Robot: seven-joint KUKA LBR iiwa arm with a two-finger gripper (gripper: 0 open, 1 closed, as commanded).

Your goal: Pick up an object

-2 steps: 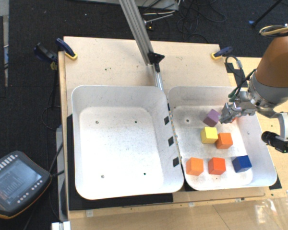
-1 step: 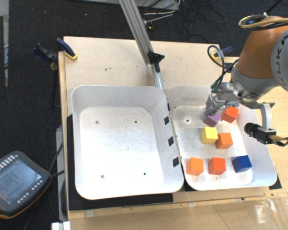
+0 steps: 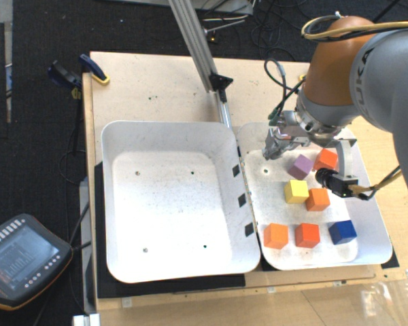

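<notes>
Several small blocks lie in the right bin [image 3: 367,246]: a purple block [image 3: 301,166], a yellow block [image 3: 296,191], an orange block [image 3: 326,159] by the arm, another orange block [image 3: 318,199], two more orange blocks [image 3: 276,236] [image 3: 307,235] at the front, and a blue block [image 3: 342,231]. My gripper [image 3: 275,147] hangs over the bin's back left part, just left of and above the purple block. Nothing shows between its fingers.
The left bin [image 3: 122,182] stands beside the right one. A slanted metal pole [image 3: 194,36] crosses the back of the bench. A clamp [image 3: 88,70] sits at the bench's back left corner. A pendant [image 3: 20,257] lies at the lower left.
</notes>
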